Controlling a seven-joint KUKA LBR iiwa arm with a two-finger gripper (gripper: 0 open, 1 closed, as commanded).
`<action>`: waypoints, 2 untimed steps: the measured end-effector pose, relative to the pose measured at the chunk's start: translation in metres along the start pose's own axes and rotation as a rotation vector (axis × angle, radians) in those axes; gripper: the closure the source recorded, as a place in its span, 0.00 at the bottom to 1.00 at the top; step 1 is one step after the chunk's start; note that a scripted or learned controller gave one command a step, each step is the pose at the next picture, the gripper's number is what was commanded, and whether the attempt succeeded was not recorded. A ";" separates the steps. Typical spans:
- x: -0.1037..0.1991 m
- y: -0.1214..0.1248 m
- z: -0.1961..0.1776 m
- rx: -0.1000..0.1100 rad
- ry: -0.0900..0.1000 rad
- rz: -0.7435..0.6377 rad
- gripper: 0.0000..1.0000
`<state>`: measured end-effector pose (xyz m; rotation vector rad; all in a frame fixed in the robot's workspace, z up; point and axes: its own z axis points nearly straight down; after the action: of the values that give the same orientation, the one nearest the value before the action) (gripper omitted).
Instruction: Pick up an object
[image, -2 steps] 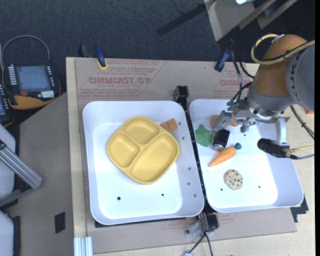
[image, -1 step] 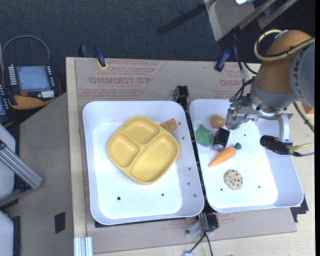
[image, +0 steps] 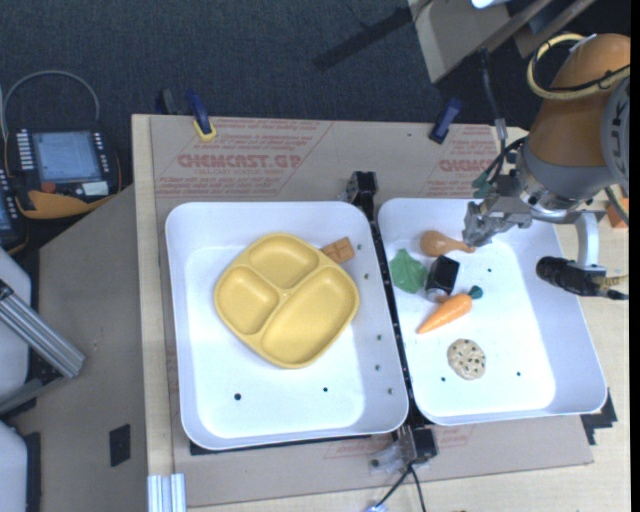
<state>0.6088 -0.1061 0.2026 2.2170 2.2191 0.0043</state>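
Up at the right bin's (image: 560, 390) top edge, the gripper (image: 478, 232) hovers beside a tan drumstick-shaped toy (image: 440, 242); whether its pincer is apart or together, I cannot tell.

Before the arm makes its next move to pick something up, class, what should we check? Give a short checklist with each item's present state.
1. Gripper over the right bin: ok.
2. Pick targets in that bin: ok; carrot, cookie, black block, green piece and tan piece.
3. Gripper near a target: ok, just right of the tan piece.
4. Fingers open or shut: cannot tell.
5. Target standing clear of others: not ok; carrot, black block and green piece crowd together. Cookie lies apart.
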 end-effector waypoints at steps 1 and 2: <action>0.000 0.000 0.000 0.003 0.001 0.000 1.00; 0.050 0.007 -0.015 0.001 0.002 -0.005 1.00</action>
<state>0.6158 -0.0557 0.2172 2.2134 2.2263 0.0057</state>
